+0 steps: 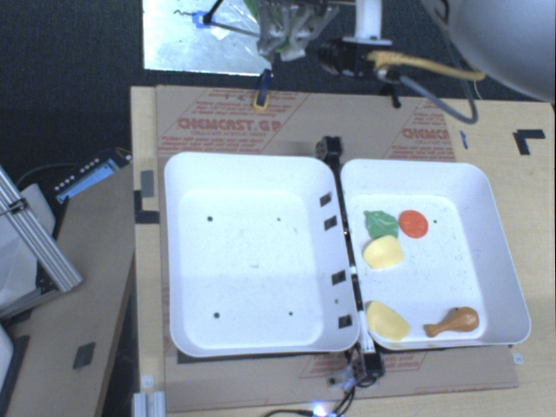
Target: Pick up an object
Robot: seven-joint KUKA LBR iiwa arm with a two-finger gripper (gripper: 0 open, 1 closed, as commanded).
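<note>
1. Two shallow white plastic bins are seen side by side on a brown cardboard sheet [226,120] printed with red lettering; the black hinge strip [340,250] between them is taken as the landmark.

2. The left white bin [187,233] lies directly left of the hinge strip; only small dark dots are seen on its floor.

3. The right white bin [499,259] lies directly right of the hinge strip.

4. A green leafy toy piece [379,222] is seen just right of the strip, about level with its middle, and a round orange-red disc-shaped toy [413,223] lies beside it, further from the strip.

5. A pale yellow rounded toy [382,253] rests just below the green piece, touching or nearly touching it, close to the strip.

6. A second pale yellow rounded toy [387,321] lies near the strip's lower end, against the bin's left wall.

7. A brown drumstick-shaped toy [453,321] lies at the same level, well to the right of the strip.

8. The grey two-finger gripper [282,46] is seen beyond the strip's upper end, above the far edge of the cardboard sheet and well apart from both bins.

9. Something pale and greenish appears at the fingers, but whether they are released or clenched on it cannot be told.

10. A small yellow and blue clip [261,94] sits on the cardboard just below the gripper.
</note>
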